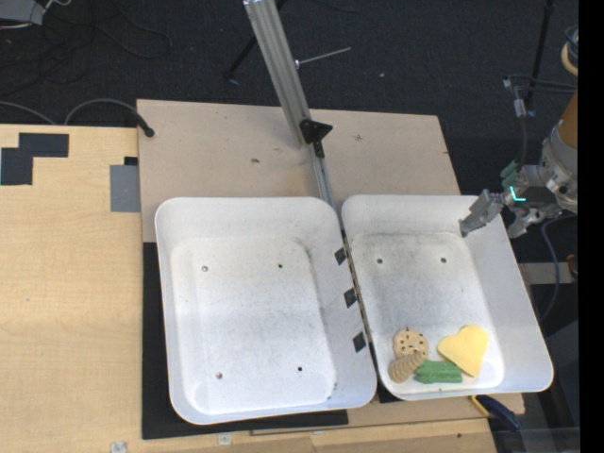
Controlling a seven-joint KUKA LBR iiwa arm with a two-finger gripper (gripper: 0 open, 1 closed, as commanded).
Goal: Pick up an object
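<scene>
A dark floor surrounded the pale worktop (236, 149) carrying two white bins. The fingers (498, 211) hung spread and empty above the right bin's (444, 272) far corner, the arm cut off at the frame's edge; the yellow heart (465, 347), green piece (438, 373) and biscuit-like pieces (409, 352) lay well below them. So tightly huddled, a descent could probably nudge neighbours and close on nothing.

A dark floor (142, 36) strewn with cables surrounds a light wooden bench (66, 291) and a slanted aluminium rail (278, 59).
</scene>
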